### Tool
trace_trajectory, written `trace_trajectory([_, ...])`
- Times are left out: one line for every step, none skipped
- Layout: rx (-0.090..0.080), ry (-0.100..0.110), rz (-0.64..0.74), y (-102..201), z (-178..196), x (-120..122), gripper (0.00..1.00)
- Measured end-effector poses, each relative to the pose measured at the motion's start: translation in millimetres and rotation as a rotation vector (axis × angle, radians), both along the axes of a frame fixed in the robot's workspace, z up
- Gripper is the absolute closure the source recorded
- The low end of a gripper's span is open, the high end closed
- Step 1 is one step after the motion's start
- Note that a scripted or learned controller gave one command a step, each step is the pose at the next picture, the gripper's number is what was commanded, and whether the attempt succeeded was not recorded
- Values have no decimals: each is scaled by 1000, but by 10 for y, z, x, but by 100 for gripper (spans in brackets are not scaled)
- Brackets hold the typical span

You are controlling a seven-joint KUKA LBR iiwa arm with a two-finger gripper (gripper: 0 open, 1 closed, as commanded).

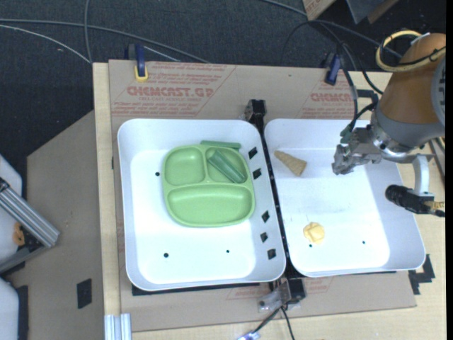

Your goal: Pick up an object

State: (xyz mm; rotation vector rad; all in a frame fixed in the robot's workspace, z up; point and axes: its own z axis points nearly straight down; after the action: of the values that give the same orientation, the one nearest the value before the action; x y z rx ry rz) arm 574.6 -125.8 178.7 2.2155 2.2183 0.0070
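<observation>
Even, bright overhead light; the white bins (141, 211) glare slightly, shadows are soft, and detail is a little blurry.

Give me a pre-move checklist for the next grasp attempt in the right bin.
1. Targets present: tan wedge and yellow piece both lie in the right bin: ok.
2. Hand over the right bin, near its far side: ok.
3. Hand free of any object: cannot tell.
4. Wedge stands apart from the hand, clear of the bin wall: ok.
5. Yellow piece lies alone, with bare floor around it: ok.
6. Green tray sits in the left bin, out of the path: ok.
</observation>
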Motion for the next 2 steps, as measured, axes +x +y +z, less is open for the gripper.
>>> trace_trajectory([-1, -1, 0, -60, 637, 34, 100])
trace_trajectory([0, 0, 0, -62, 1185, 48, 100])
